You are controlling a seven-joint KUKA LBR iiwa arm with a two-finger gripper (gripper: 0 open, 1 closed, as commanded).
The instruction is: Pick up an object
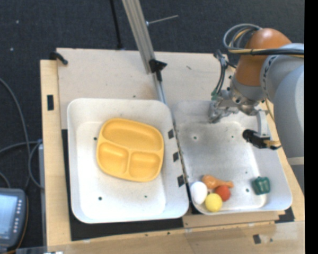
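Two white bins are seen side by side on a bench [95,73]. The left bin [74,142] is taken up by a yellow divided plate [130,149], laid flat near its middle, three compartments facing up. The right bin [217,152] is reached by the grey arm [286,89] from the right, orange band [259,52] uppermost. The gripper [216,114] is seen at the far edge of the right bin, over bare floor near the far left corner; nothing is seen held in it. Whether it is spread or pressed together cannot be told from this angle. The small things to be picked are bunched at the near edge of the right bin, well apart from the gripper. A white egg [199,192] is placed in the near left corner against the wall. A yellow ball [213,202] is touching it on the right. A red ball [223,193] is set just behind the yellow one, touching it. An orange piece [214,182], shape unclear, is lying just behind the egg and red ball. A green piece [261,185] is set apart near the near right corner, standing alone. A slanted metal post [140,25] is fixed on the bench behind the bins.
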